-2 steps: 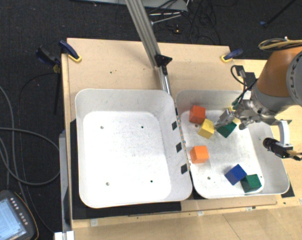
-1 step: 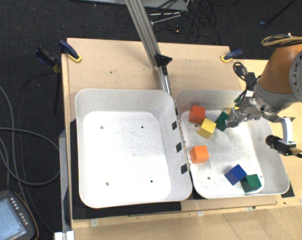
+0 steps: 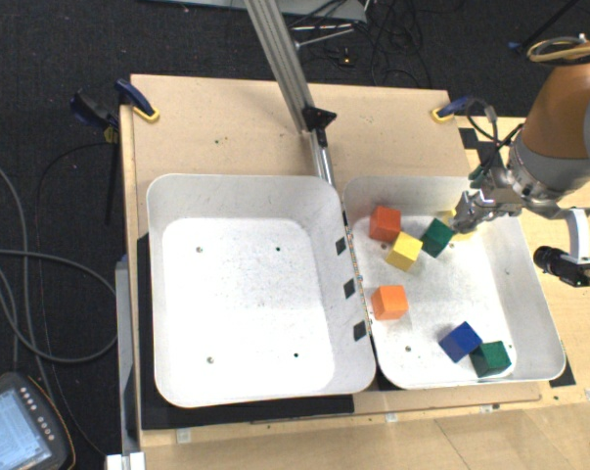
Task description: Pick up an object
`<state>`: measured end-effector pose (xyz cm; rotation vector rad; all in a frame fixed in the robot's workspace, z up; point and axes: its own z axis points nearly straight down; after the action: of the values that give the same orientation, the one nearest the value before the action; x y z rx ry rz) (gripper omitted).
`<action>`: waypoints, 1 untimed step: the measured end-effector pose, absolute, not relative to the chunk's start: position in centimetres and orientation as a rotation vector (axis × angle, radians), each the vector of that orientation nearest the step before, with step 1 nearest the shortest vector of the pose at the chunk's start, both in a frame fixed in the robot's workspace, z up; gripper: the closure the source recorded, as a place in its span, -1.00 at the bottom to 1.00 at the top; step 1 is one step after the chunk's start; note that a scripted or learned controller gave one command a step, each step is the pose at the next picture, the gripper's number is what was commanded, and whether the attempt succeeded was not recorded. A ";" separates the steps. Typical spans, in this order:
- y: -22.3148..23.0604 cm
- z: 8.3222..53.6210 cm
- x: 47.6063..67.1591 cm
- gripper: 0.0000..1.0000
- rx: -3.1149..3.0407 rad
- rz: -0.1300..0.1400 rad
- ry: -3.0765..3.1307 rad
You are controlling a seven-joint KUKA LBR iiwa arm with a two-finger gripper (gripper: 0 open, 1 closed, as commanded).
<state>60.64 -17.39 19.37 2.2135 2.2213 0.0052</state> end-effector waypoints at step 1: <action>-17.4 23.7 60.8 1.00 2.213 0.005 2.221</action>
<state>60.80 -17.39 23.68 2.2133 2.2208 0.0050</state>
